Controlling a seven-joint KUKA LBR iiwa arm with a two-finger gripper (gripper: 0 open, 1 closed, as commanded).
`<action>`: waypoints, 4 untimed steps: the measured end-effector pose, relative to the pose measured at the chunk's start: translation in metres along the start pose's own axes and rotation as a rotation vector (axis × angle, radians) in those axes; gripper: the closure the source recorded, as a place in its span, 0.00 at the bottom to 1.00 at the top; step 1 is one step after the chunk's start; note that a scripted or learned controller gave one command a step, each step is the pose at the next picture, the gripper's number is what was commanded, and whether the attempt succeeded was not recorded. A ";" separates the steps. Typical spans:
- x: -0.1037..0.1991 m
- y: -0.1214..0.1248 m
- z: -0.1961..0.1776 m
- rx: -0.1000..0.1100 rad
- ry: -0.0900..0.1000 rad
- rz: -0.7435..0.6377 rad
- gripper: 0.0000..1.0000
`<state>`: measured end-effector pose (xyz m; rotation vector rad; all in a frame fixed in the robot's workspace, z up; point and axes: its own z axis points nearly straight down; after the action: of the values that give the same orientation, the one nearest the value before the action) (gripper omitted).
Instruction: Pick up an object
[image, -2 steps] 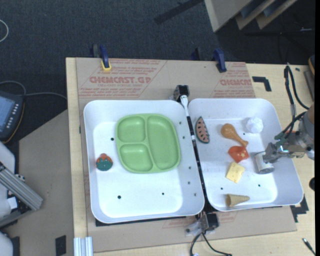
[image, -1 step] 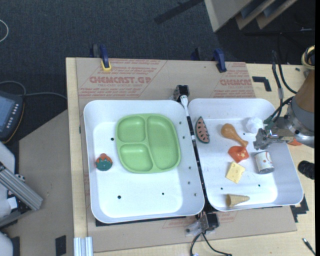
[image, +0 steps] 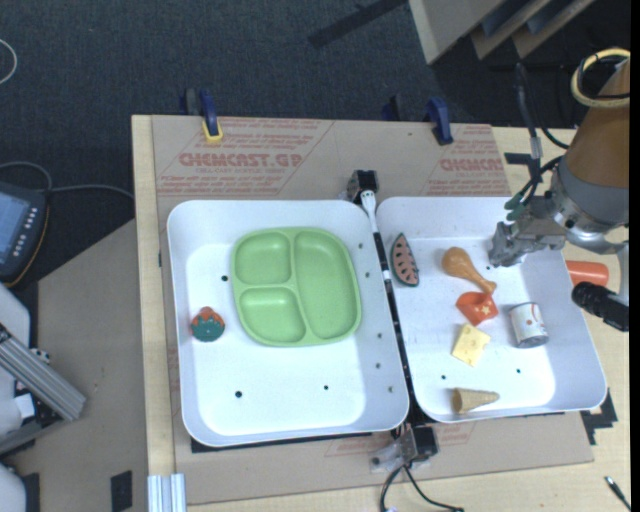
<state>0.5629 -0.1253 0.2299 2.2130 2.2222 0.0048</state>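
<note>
My gripper (image: 503, 250) hangs over the back right part of the right bin (image: 560, 385), its grey body just right of a tan toy drumstick (image: 465, 266). Nothing shows between it and the bin floor. In front of the drumstick lies a red toy pepper (image: 477, 307), with a yellow cheese wedge (image: 470, 345) below it. A small silver can (image: 526, 324) lies to the right of the pepper. A watermelon slice (image: 403, 260) rests by the bin's left wall, and a tan cone (image: 474, 399) sits near the front rim.
The left bin (image: 200, 390) holds a green divided plate (image: 297, 286) and a small teal and red toy (image: 208, 324). An orange piece (image: 587, 270) lies at the right bin's right rim, under the arm. Blue clamps (image: 437, 117) grip the board's far edge.
</note>
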 end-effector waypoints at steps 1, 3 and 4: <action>0.030 0.037 -0.004 0.000 0.001 -0.001 1.00; 0.038 0.043 -0.005 0.007 0.002 0.004 1.00; 0.033 0.051 0.013 0.008 0.001 0.004 1.00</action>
<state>0.6141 -0.0925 0.2169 2.2224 2.2223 -0.0031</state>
